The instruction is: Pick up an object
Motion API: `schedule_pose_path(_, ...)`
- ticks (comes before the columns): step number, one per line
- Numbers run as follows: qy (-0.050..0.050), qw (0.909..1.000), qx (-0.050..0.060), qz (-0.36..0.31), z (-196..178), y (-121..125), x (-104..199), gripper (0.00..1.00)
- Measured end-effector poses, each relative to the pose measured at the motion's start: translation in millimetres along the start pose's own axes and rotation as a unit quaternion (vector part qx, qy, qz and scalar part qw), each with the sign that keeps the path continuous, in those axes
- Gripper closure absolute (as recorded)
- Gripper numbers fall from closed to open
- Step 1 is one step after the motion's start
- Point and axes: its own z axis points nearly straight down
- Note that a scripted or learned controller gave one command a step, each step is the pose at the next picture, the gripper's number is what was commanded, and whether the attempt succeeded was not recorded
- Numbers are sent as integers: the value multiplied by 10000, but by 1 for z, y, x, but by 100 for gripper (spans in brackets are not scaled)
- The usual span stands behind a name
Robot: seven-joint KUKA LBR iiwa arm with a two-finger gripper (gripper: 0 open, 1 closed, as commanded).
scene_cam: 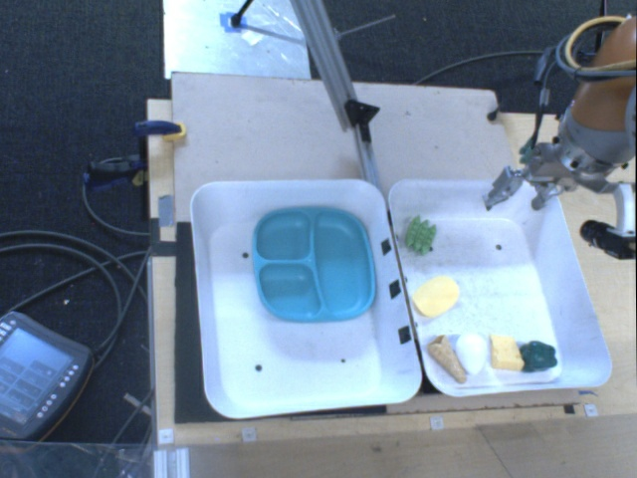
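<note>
The left bin (229,366) holds a blue divided plate (314,264) near its middle; in the right bin (572,267) a green leafy piece (420,234) lies at about ten o'clock, a yellow oval piece (437,296) just below it; along six o'clock sit a tan cone (447,358), a white egg (471,352), a yellow block (506,353) and a dark green piece (538,356), close together; my claw (522,193) hangs over the bin's one o'clock corner, fingers spread, grasping nothing.

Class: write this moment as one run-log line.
hand: above right bin, far edge | holding: nothing seen | toys: near corner | blue plate: left bin
</note>
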Motion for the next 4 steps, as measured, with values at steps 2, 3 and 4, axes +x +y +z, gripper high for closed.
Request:
schedule_pose_path(2, -1, 10000, -5, 0, 96, 2, 3, 0)
schedule_pose_path(3, -15, 10000, -41, -13, 82, 5, 2, 100)
schedule_pose_path(4, -10, 10000, -54, 9, 21, -1, 6, 100)
